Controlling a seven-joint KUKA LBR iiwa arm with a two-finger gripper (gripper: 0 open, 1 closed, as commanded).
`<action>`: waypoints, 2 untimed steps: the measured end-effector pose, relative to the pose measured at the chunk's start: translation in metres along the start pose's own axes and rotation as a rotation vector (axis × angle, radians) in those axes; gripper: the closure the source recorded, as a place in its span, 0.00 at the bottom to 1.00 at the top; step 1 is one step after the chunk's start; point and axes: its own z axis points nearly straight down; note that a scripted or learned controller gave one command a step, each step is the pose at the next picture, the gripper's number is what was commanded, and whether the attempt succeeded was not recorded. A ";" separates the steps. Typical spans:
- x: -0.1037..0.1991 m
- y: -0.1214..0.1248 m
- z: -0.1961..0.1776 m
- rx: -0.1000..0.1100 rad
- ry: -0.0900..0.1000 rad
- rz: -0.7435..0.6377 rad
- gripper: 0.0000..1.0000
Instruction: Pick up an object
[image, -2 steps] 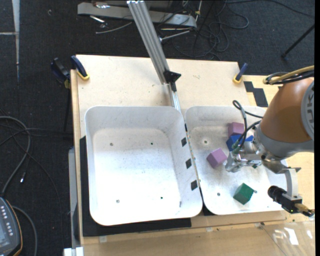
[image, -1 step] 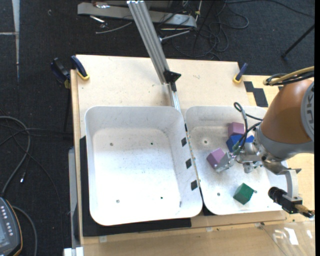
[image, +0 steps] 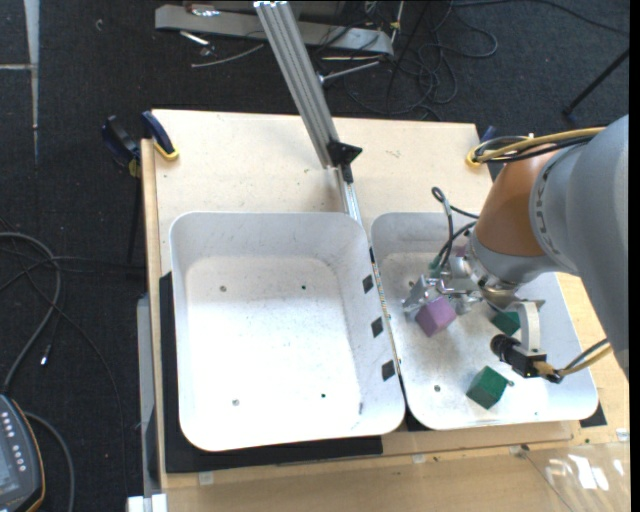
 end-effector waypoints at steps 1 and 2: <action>0.008 -0.026 -0.003 0.006 0.002 0.005 0.00; 0.008 -0.025 -0.013 0.004 0.001 0.004 1.00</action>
